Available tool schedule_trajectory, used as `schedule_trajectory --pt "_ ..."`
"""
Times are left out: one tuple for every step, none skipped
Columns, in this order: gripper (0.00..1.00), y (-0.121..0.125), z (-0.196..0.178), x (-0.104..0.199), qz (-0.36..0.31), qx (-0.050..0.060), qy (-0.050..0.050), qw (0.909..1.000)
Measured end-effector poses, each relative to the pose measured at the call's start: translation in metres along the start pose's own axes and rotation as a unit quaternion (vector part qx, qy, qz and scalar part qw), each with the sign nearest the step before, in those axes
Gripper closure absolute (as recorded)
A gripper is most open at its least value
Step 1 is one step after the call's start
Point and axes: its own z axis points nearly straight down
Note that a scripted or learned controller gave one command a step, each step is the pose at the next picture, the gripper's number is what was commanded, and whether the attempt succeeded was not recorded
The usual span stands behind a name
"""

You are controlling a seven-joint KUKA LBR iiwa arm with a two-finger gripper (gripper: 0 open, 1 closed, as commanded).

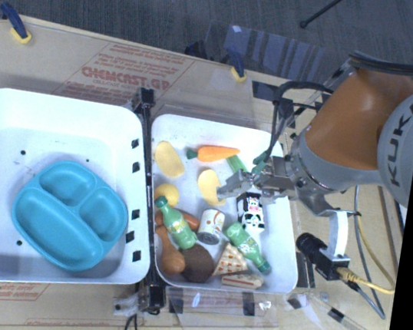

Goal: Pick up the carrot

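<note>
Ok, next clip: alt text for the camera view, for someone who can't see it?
The gripper hovers over the right bin, just below the carrot lying near the bin's far wall, not holding it. Toy food and small bottles crowd that bin; the left bin holds a blue divided tray.

We see the arm (361, 123) cut off at the right edge, its bulk hiding the right bin's (197, 126) far-right corner. Whether the hand (244, 183) is open is unclear to us. Toys heaped at the near end overlap, the brown one (197, 263) half buried.
</note>
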Motion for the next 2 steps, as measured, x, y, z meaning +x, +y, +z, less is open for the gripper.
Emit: schedule_trajectory --pt "0.00 0.030 0.151 -0.012 0.037 0.007 0.001 0.9993" --pt "0.00 0.095 0.195 -0.069 -0.044 0.000 0.000 0.9990"
